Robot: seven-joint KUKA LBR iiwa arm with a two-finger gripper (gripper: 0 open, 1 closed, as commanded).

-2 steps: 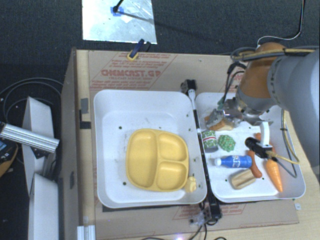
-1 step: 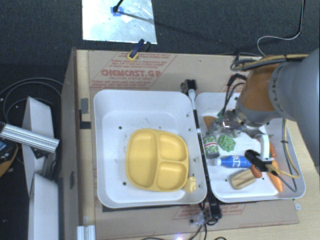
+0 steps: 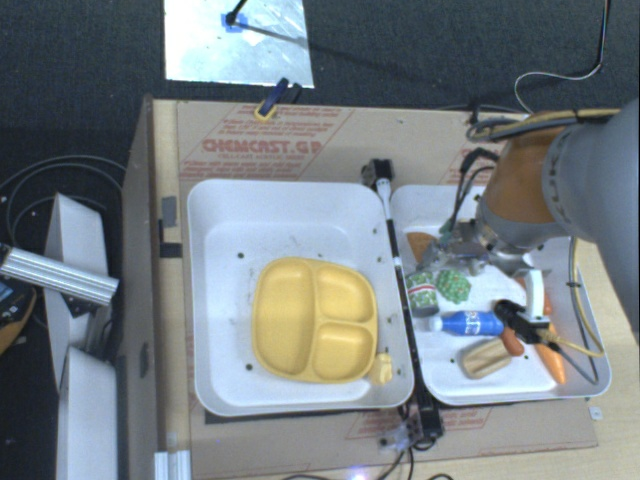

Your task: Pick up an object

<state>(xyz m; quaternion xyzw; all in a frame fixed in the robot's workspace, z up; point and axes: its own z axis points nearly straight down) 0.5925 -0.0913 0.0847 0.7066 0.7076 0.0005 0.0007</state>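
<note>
Dark carpet (image 3: pixel 80 58) lay around my bench, a shiny metal sheet (image 3: pixel 238 28) glinted on it, and brown cardboard (image 3: pixel 270 138) covered the benchtop under bright light.

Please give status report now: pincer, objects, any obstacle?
Pincer low in right bin, over green patterned items. Nothing visibly held. Blue bottle, tan block, orange tool crowded close. Yellow tray alone in left bin.

Grey arm (image 3: pixel 590 183) with orange band, reaching from the right, tool (image 3: pixel 452 253) low.
</note>
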